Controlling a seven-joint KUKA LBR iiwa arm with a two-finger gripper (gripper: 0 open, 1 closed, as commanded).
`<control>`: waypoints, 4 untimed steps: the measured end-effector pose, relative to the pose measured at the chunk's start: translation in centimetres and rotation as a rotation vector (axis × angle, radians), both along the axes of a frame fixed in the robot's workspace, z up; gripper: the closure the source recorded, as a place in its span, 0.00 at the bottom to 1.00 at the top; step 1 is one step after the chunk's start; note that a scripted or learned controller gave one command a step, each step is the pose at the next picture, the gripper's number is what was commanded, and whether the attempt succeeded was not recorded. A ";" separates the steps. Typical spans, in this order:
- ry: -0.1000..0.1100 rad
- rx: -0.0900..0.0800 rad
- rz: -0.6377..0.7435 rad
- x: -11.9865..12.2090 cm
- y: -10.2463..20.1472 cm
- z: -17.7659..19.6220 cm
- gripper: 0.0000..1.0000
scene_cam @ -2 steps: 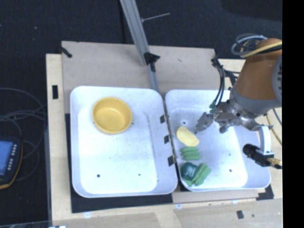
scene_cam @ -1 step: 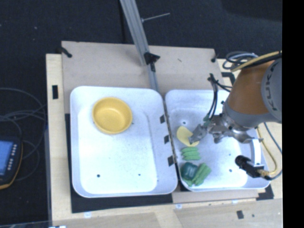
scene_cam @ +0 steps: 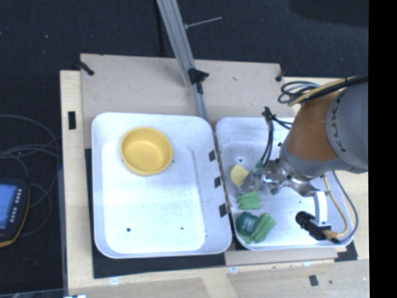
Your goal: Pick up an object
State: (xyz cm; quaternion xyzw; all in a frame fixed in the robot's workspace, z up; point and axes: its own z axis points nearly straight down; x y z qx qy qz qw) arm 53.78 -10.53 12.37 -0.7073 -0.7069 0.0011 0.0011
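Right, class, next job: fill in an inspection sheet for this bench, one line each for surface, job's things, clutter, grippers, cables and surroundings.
Surface: pale bench bearing a left white bin and a right white bin side by side.
Job's things: in the right bin, a yellow piece, a light green piece, and a dark green block touching a green piece.
Clutter: yellow bowl upright in the left bin.
Grippers: gripper low over the right bin, beside the yellow piece; open or shut cannot be told.
Cables: black and yellow cables on the arm.
Surroundings: metal pole, dark floor, handheld screen at the left edge.
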 end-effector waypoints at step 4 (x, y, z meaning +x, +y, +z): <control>-0.009 -0.001 0.000 -0.5 -0.6 8.3 1.00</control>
